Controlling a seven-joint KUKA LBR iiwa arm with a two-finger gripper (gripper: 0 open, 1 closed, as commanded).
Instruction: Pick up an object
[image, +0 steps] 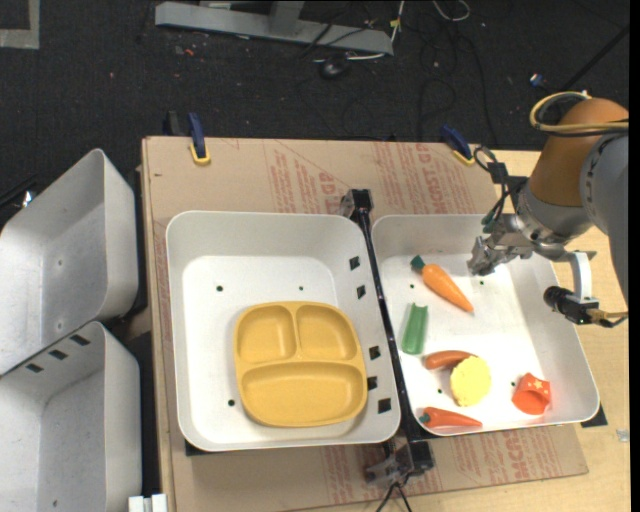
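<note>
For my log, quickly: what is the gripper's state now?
Gripper: above the right bin, near the carrot; its state cannot be told.

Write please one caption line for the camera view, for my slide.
Pincer above right bin, near carrot; yellow tray in left bin.

A brown board surface (290, 180) carries two shallow white bins side by side, the left bin (190, 300) touching the right bin (570, 345) along a shared edge
</note>
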